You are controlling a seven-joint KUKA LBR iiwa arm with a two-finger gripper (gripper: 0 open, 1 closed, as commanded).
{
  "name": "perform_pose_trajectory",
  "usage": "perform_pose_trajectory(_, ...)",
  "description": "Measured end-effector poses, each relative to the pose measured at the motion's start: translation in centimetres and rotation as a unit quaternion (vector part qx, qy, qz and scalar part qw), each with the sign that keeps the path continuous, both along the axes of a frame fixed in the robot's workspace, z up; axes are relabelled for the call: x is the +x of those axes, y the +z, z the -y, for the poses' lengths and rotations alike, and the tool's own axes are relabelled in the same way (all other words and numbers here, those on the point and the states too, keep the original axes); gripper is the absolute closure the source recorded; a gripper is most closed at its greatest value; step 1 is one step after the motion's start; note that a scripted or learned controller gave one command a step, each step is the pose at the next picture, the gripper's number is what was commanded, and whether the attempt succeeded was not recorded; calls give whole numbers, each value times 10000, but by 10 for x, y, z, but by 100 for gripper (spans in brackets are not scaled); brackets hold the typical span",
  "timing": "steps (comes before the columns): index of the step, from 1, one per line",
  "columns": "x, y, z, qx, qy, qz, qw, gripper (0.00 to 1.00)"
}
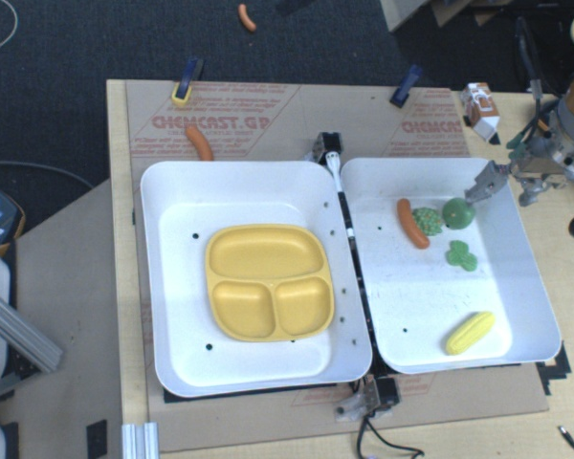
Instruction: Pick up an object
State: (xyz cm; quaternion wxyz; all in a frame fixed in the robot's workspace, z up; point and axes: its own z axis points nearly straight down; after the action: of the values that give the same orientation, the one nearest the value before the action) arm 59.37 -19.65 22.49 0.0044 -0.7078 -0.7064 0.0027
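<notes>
A yellow corn cob point(470, 333) lies near the right bin's point(526, 256) front edge, with bare floor around it. Farther back sit a small green piece point(461, 255), an orange carrot point(412, 224) and a green ball point(456, 214). The gripper point(480, 188) hangs at the ball; whether its fingers are open I cannot tell. The left bin point(167, 256) holds a yellow tray point(268, 281).

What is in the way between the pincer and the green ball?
Nothing visible is. The pincer sits at the top right of the right bin, right beside the green ball. The orange carrot and bumpy green piece lie on the ball's far side.
</notes>
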Motion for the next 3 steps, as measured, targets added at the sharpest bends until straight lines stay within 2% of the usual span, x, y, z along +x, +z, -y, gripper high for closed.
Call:
perform_pose_trajectory(1, 2, 5, 0, -12, 11, 51, 10000, 0)
perform_pose_trajectory(2, -6, -45, -8, 0, 10, 17, 10000, 0)
perform_pose_trajectory(3, -7, -99, 2, -2, 4, 19, 10000, 0)
